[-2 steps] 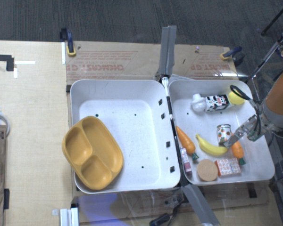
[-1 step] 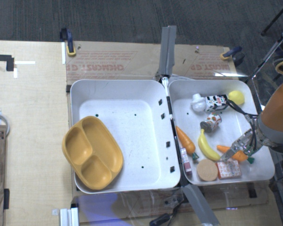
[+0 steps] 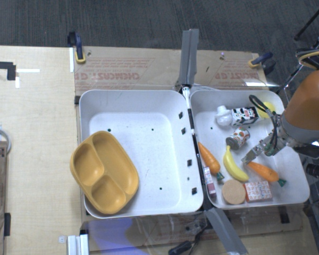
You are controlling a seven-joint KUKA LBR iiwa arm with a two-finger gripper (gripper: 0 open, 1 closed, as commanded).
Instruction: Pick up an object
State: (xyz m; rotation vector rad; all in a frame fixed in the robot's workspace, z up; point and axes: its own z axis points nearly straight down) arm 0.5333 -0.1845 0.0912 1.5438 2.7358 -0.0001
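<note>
Just below the gripper [image 3: 257, 152], in the right bin [image 3: 292, 198], lies a carrot [image 3: 263, 171], with a banana [image 3: 233, 165] a little to its left and a small can [image 3: 238, 137] up and to its left. For a clean pick I would settle on the carrot, line the fingers across its narrow width and descend straight, avoiding the banana. Its fingers look slightly spread and nothing sits between them; the tips hover near the bin floor, apparently touching no object
</note>
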